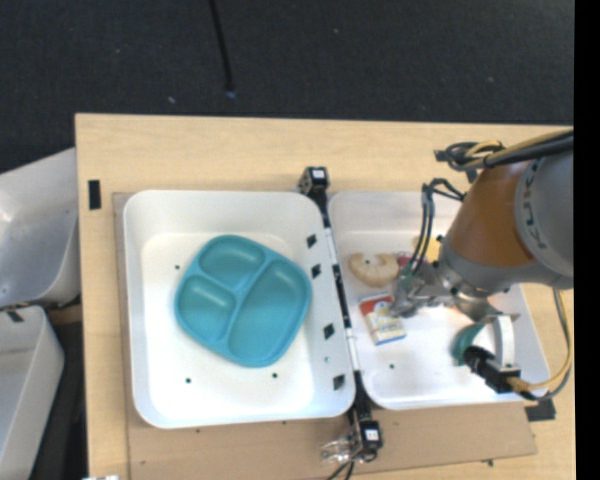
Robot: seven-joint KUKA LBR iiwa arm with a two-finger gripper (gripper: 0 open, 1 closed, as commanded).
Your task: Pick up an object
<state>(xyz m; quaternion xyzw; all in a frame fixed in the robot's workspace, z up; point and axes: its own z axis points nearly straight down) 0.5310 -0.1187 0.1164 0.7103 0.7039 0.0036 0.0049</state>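
Observation:
My gripper is low inside the right bin, reaching in from the right under the grey and orange arm. Its tip sits just above and to the right of a small white, red and blue packet lying on the bin floor. A beige, shell-like object rests just to the upper left of the gripper. A teal-handled object with a white part lies in the bin's lower right. The wrist hides the fingers.
The left bin holds a teal divided plate near its middle. A black-clipped divider separates the two bins. Cables loop above the arm at the upper right. A white container stands off the bench at the left.

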